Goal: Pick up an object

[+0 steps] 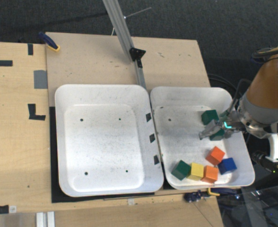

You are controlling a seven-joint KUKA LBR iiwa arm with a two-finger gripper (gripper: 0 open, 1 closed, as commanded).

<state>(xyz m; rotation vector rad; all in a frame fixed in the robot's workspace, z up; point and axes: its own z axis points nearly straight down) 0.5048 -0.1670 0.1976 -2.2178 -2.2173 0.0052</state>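
Observation:
My gripper [213,129] reaches into the right bin [186,103] from the right and sits low over its right-hand part. A dark green block [209,116] lies just above and to the left of it, touching or nearly touching it. A second patch of dark green [218,135] shows just under the gripper; whether it is a separate block I cannot tell. Lower in the bin lie an orange block [216,154], a blue block [227,165], and a row of a green block [180,169], a yellow block [196,170] and another orange block [210,173].
The left bin [101,141] lies beside the right one, the two rims meeting in the middle. A slanted metal bar [122,27] runs down from the top to the bins' shared edge. The arm's grey and orange wrist [264,96] stands over the right rim.

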